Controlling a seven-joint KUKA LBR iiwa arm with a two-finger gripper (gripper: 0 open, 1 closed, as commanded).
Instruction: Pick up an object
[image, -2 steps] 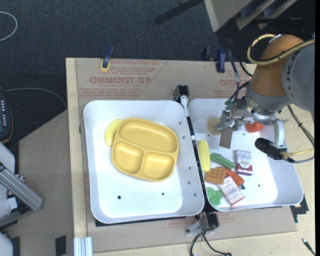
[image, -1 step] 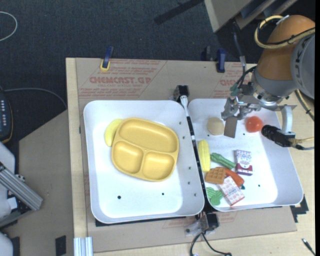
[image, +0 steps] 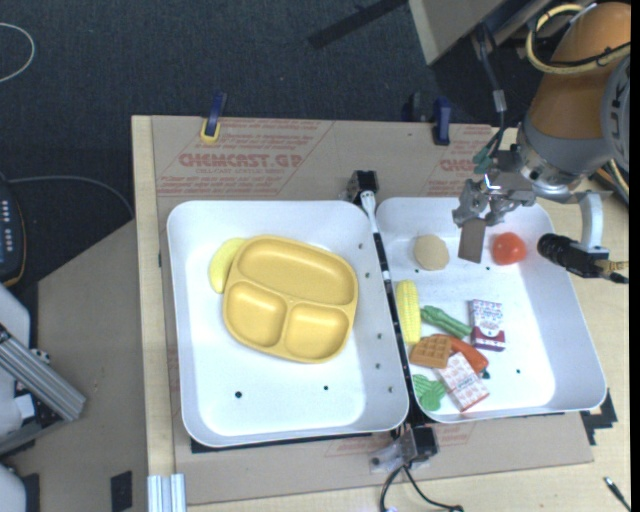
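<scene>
My gripper (image: 472, 243) hangs over the far part of the right bin (image: 570, 330), between a beige round roll (image: 432, 251) on its left and a red tomato (image: 508, 248) on its right. It stands apart from both. Nearer the front of this bin lie a yellow corn cob (image: 407, 310), a green pod (image: 445, 321), a brown waffle (image: 432, 351), an orange piece (image: 470, 356), a red and white carton (image: 488, 323), a second red and white packet (image: 464, 381) and a green leaf (image: 428, 391).
The left bin (image: 200, 380) holds a yellow divided tray (image: 288, 298) with a yellow banana (image: 222, 262) tucked under its left edge. A black divider strip (image: 380, 270) runs between the bins.
</scene>
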